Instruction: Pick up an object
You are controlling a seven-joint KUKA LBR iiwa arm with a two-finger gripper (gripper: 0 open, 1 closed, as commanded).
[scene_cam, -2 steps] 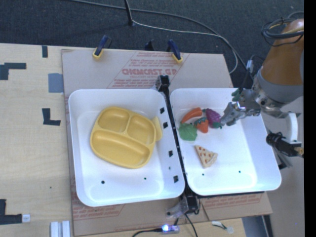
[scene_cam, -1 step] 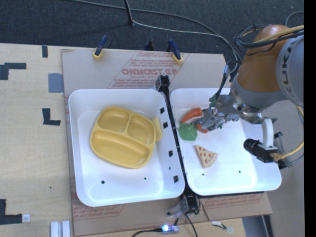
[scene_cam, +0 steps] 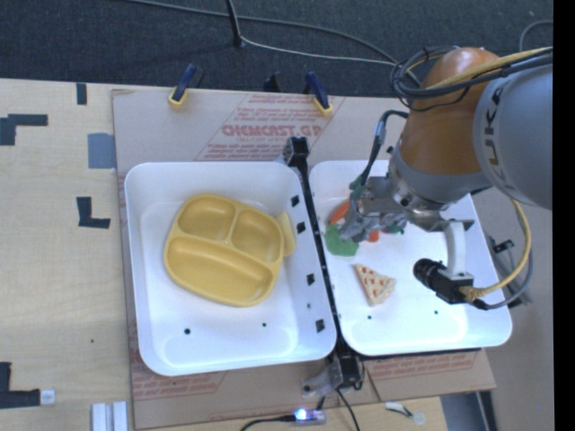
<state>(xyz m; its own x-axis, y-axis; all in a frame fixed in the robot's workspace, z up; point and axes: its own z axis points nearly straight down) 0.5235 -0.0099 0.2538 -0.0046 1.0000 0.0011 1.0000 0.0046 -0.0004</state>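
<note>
Toy vegetables, a green piece (scene_cam: 340,241) touching an orange one (scene_cam: 339,212), lie at the left side of the right bin (scene_cam: 467,335), right under the tool (scene_cam: 367,227). From here I cannot tell how the tool is set. A pizza-slice toy (scene_cam: 374,284) lies near, lower down. The left bin (scene_cam: 162,348) holds a yellow divided plate (scene_cam: 225,248).

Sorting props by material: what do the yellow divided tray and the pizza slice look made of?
Yellow divided tray: likely moulded plastic, smooth with a soft sheen and rounded compartment walls. Pizza slice: probably a toy, plastic or foam; matte tan with red dots, too small to settle.
</note>
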